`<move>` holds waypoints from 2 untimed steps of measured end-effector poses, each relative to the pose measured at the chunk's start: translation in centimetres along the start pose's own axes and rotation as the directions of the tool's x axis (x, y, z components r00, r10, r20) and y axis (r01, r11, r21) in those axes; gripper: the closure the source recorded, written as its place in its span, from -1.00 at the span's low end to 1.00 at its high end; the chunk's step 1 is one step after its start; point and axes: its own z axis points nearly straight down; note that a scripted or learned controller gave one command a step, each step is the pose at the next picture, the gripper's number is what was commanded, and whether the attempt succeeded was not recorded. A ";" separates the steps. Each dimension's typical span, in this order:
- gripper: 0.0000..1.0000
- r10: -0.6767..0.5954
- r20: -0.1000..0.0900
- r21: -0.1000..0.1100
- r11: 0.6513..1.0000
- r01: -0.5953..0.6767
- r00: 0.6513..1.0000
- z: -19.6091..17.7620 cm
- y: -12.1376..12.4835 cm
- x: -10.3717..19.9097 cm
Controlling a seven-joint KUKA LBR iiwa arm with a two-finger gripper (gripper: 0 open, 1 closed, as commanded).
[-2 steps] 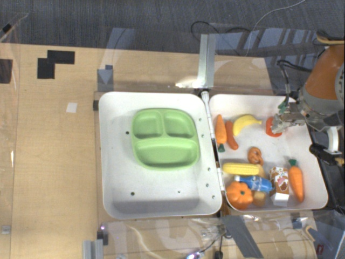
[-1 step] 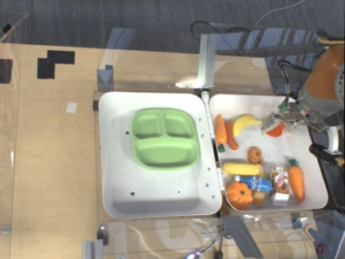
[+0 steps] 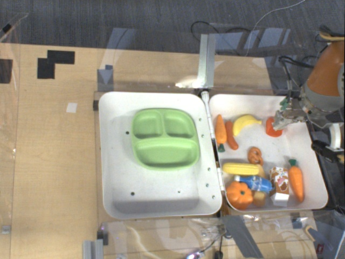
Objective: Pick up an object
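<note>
Hovering over right bin [image 3: 318, 198] far-right corner, gripper [image 3: 279, 121] jaws down at red piece [image 3: 273, 128]; can't tell whether jaws grip it. Banana [image 3: 247, 123] just beside. Green tray [image 3: 164, 138] in left bin [image 3: 116, 198].

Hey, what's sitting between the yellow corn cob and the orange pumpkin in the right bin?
Nothing in the camera view: the yellow corn cob lies just above the orange pumpkin, only a sliver of white bin floor between them.
</note>
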 end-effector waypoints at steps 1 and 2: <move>1.00 0.072 -0.001 0.012 0.997 -0.072 0.997 -2.4 2.9 -0.3; -1.00 0.072 -0.001 0.012 0.997 -0.072 0.997 -2.4 2.9 -0.3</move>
